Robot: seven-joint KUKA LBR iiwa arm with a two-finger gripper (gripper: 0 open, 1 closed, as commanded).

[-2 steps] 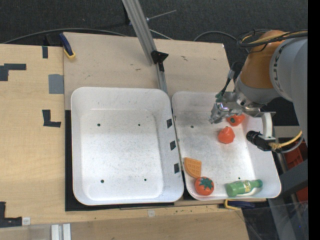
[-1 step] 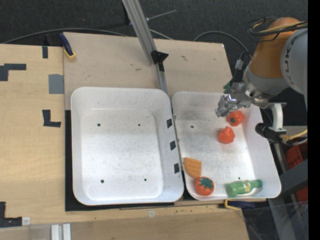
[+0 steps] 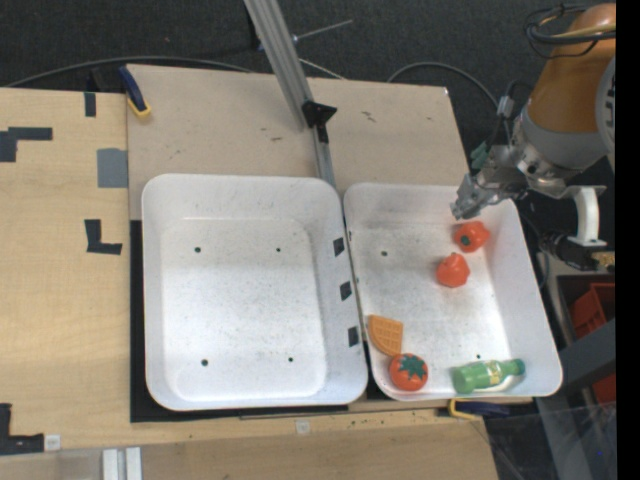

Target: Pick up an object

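My gripper point(image 3: 468, 206) hangs over the far right part of the right bin point(image 3: 400, 208), just above and left of a small red-orange toy point(image 3: 471, 235). A second red-orange toy point(image 3: 452, 270) lies a little nearer the bin's middle. An orange wedge point(image 3: 385, 333), a red tomato with a green top point(image 3: 408, 370) and a green bottle point(image 3: 487, 375) lie along the bin's near edge. I see nothing between the fingers.
The left bin point(image 3: 240, 288) sits beside the right one. A slanted metal pole point(image 3: 285, 58) rises from between the bins at the back. A blue and yellow clamp point(image 3: 135, 93) grips the board at the far left.
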